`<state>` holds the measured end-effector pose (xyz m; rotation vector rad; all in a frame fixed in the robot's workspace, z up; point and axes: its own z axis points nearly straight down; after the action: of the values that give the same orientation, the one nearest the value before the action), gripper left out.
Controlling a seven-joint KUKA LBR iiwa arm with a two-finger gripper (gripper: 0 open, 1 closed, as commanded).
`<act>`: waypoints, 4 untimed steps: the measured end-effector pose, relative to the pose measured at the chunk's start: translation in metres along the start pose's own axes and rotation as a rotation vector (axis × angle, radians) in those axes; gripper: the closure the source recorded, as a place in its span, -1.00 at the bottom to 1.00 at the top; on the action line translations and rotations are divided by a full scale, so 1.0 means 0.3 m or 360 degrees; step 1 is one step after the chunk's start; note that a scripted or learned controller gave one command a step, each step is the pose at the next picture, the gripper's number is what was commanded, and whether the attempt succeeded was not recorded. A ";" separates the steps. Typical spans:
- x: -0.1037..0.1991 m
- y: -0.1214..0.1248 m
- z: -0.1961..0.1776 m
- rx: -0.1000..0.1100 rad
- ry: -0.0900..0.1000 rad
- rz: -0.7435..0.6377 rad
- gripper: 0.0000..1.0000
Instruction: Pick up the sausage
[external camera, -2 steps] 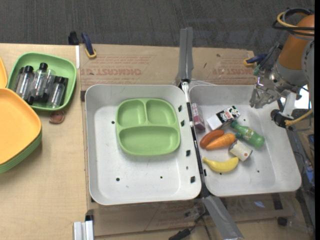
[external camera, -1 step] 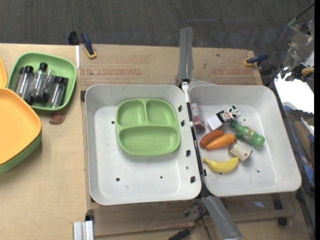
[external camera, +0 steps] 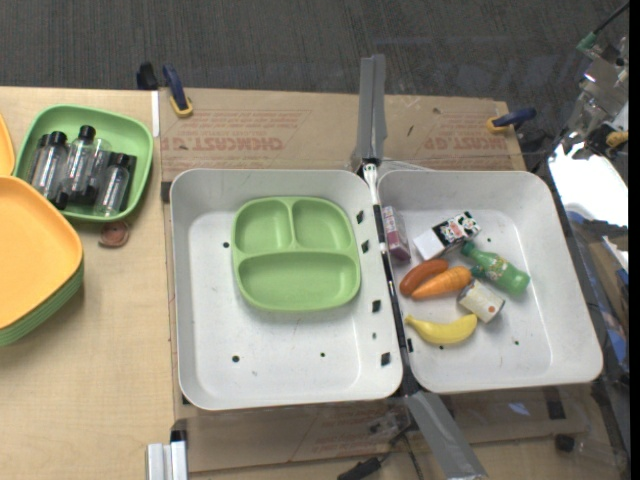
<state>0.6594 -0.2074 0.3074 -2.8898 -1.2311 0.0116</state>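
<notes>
At the top right edge you see blurry machine parts point(external camera: 603, 73), cut off by the frame. You cannot tell how the jaws stand.

The sausage point(external camera: 421, 273) lies in the right bin point(external camera: 560, 358), near its middle. It is reddish brown. The carrot point(external camera: 441, 285) lies against it and hides its lower side.

Around them you can count one green bottle point(external camera: 496, 271), one banana point(external camera: 443, 329), one small white tub point(external camera: 481, 303), one black and white carton point(external camera: 455, 231) and one pink packet point(external camera: 396, 236), too small to read.

The left bin point(external camera: 205, 368) holds one green divided plate point(external camera: 296, 253).

Far left, a green tray point(external camera: 135, 138) holds small dark-capped bottles point(external camera: 82, 166), hard to count. The orange plates point(external camera: 35, 268) are cut off.
</notes>
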 end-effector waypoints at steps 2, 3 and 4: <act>0.006 -0.003 -0.046 0.0008 -0.0013 -0.0013 1.00; 0.009 -0.004 -0.067 0.0013 -0.0019 -0.0019 1.00; 0.012 -0.005 -0.090 0.0016 -0.0025 -0.0025 1.00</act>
<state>0.6611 -0.2037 0.3343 -2.8768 -1.2523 0.0408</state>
